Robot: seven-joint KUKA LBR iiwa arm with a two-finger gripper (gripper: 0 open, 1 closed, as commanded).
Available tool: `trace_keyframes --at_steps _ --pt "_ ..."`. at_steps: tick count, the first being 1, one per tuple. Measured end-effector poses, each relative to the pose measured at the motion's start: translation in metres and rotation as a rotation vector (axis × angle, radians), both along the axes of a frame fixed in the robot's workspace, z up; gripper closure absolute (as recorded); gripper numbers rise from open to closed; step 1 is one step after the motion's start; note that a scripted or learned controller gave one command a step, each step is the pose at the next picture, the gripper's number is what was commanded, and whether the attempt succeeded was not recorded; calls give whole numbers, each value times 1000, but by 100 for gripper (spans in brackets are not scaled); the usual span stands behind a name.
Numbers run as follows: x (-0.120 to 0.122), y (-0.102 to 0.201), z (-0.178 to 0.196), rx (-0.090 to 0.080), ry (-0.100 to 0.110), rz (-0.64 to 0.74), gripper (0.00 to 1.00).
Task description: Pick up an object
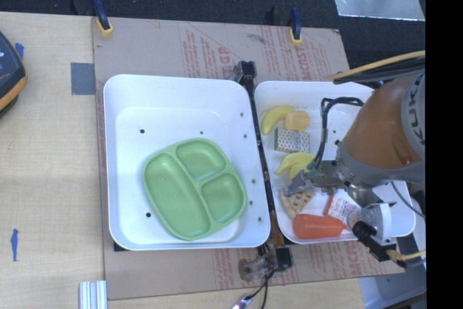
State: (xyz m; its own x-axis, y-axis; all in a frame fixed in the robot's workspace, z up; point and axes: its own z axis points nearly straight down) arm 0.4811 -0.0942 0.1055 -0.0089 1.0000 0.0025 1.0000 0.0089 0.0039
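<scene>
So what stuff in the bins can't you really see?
- Jaws, camera view: the arm covers them, so open or shut is unclear.
- Right bin: the arm hides its right part.
- Grey-and-white item between the bananas: too small to identify.
- Packet beside the orange carrot-like toy: print too blurred to read.

Robotics lab: clamped cardboard (217,47), white bins (123,155).
</scene>
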Motion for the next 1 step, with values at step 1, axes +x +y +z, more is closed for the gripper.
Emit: trace_keyframes --at_steps 1 --pt "30 -2 -10 -2 -3 -4 0"
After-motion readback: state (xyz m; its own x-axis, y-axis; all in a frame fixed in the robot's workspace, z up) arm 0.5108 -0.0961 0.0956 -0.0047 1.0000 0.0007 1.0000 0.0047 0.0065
